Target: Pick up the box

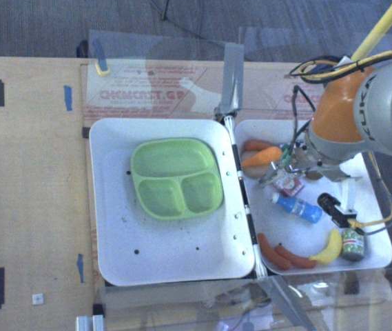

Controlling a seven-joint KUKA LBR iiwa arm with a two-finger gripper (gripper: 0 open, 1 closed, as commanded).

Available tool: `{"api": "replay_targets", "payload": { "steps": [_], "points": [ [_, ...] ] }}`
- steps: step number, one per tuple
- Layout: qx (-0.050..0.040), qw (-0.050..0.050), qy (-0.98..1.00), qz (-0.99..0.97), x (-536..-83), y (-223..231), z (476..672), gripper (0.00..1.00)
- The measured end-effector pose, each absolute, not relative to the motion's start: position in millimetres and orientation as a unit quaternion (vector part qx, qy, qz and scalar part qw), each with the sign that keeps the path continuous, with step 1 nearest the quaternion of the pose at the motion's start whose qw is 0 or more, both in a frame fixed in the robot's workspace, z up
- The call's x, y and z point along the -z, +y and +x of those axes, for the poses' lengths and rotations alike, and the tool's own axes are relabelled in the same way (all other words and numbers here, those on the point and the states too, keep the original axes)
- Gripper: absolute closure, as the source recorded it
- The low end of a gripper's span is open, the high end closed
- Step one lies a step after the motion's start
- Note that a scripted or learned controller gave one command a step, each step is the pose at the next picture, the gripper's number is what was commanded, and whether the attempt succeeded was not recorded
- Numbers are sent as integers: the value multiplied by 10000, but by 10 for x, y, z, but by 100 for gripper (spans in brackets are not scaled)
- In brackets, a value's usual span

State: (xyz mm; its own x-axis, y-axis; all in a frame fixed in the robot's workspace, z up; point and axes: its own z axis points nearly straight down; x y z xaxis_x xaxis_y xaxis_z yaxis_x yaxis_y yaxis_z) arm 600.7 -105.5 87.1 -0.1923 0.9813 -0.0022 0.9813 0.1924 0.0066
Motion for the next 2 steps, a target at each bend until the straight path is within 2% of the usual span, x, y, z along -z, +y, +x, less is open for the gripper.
{"api": "replay_targets", "payload": {
  "steps": [1,2],
  "points": [
    [-26,53,7716,6361,-985,-1068,6019,100],
    [-1,7,7419,6705,-2178,-703,5902,100]
  ]
}}
